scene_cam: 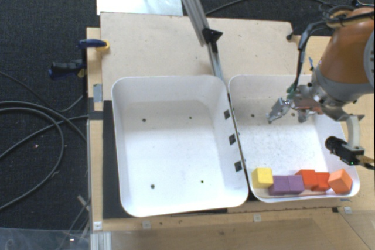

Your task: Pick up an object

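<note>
Zero picked so far: gripper (289, 109) fingers spread, nothing between, hanging over right bin (258, 88); yellow block (262, 177), purple block (286, 185), orange blocks (326, 180) untouched at near wall.

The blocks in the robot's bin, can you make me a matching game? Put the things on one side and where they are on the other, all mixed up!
Things:
1. yellow block
2. purple block
3. light orange block
4. gripper

Places:
A. right end of the row, in the bin's near right corner
B. above the far part of the right bin, away from the blocks
C. left end of the row, nearest the divider between the bins
D. second in the row, between yellow and dark orange

Pairs: 1-C, 2-D, 3-A, 4-B
</note>
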You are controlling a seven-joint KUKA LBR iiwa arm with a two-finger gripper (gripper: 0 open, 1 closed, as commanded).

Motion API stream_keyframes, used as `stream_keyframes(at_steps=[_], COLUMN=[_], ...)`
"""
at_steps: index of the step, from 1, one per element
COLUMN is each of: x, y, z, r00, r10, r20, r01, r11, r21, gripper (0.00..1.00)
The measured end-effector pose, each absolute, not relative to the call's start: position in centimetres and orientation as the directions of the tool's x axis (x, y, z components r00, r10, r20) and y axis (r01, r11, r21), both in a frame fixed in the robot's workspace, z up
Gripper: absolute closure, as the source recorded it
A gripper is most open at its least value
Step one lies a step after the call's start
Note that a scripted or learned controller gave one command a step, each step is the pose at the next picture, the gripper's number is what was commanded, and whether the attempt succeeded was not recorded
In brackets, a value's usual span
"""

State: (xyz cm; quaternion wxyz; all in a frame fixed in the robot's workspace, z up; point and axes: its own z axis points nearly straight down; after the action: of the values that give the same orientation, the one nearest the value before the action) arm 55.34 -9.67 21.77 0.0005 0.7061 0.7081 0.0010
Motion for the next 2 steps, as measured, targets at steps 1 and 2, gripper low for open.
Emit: stream_keyframes(at_steps=[1, 2], x=[48.5, 49.2], y=[-13.4, -8.4], z=[8.7, 9.0], r00=[0.003, -0.009], r10=[1.0, 1.0], r20=[0.0, 0.003], r01=[1.0, 1.0], r11=[-0.003, 0.009], r21=[-0.004, 0.0], gripper=[0.0, 0.0])
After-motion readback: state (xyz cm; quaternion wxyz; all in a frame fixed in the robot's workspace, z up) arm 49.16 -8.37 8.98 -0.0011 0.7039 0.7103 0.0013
